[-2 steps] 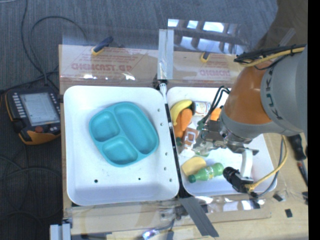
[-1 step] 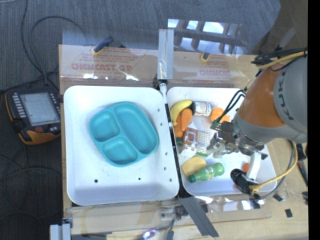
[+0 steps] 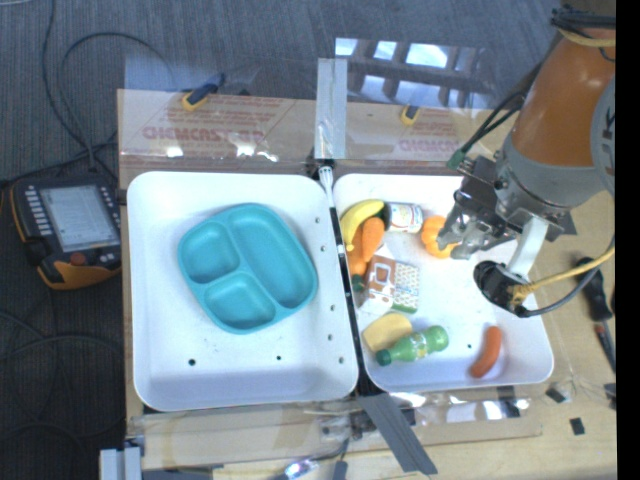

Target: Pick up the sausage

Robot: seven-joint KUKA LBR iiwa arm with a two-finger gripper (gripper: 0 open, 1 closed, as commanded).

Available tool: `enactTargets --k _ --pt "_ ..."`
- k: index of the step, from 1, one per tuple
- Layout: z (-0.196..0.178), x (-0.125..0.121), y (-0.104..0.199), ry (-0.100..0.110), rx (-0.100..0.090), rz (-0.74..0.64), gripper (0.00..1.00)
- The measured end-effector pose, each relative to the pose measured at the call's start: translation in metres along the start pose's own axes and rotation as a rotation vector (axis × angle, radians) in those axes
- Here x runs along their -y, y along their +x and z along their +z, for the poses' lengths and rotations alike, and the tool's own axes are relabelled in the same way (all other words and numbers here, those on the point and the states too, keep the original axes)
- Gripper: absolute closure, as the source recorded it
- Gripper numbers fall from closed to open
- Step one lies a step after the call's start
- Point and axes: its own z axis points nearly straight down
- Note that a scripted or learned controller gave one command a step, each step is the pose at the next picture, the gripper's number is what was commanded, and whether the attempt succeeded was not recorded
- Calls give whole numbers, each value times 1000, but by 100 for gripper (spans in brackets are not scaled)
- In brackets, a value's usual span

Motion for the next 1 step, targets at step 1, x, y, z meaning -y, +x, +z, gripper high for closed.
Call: enactTargets --k 1 --pt "23 45 35 3 1 320 100"
